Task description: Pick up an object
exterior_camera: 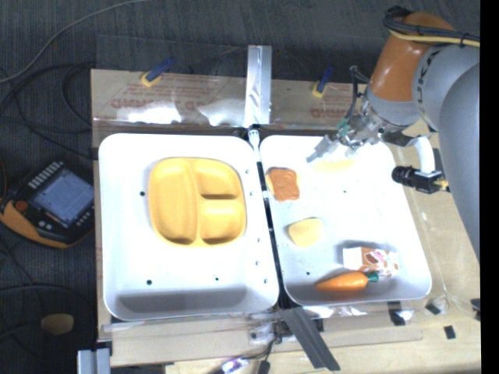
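Four objects lie below pincer.

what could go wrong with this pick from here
1. The gripper hangs near the far edge of the right bin, over a pale flat item that barely stands out from the white floor. A thing that flat may slip out of a pinch.
2. The carrot and the small carton lie touching near the front wall. Going for one may shove the other.
3. The orange slice sits against the divider wall, leaving little room beside it.
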You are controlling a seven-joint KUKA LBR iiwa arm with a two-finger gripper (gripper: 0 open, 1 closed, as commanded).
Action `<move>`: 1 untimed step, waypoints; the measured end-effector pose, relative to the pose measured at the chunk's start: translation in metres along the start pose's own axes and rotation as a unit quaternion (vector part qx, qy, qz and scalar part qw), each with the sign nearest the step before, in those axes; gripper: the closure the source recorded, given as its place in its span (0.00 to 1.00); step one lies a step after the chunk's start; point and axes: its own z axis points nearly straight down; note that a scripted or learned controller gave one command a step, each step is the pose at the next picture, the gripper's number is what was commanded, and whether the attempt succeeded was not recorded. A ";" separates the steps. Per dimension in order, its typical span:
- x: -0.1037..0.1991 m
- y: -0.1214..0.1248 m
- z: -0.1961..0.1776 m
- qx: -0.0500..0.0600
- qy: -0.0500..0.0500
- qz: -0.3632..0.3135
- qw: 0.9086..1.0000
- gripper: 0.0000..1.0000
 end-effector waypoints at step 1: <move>-0.024 -0.007 0.010 -0.001 -0.001 -0.139 0.990 0.00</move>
